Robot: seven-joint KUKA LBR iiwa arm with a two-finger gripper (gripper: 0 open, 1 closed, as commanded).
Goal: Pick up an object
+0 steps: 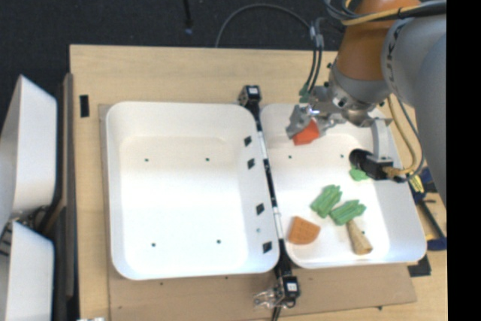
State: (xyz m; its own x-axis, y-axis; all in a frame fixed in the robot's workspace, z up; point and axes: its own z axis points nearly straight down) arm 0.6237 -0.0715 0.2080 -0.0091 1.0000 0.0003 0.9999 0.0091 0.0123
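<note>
Red-orange block (305,136) sits btwn the fingers (297,122) of the gripper (307,127). The jaws are closed in on it from either side, w/ only the block's width left btwn them. The block is over the far-left corner of the right bin (398,237), close to the edge where the two bins meet. Whether it hangs clear of the bin floor or touches it can't be told from this angle (no plain shadow gap under it). The grey arm (425,49), w/ its orange band (372,30), comes in from the far right and bends down to the gripper.

Nearer in the same bin lie two green ridged pieces. The left green piece (326,199) is just beside the right green piece (347,211), approx. touching. A tan wooden peg (359,238) lies against the near side of the right one. An orange wedge (304,230) sits near-left of them, close to the bin's left wall. A small green bit (358,175) lies farther back toward the right wall, apart from the rest.

The left bin (120,184) butts against the right one, both on a pale wooden bench (150,71).
</note>
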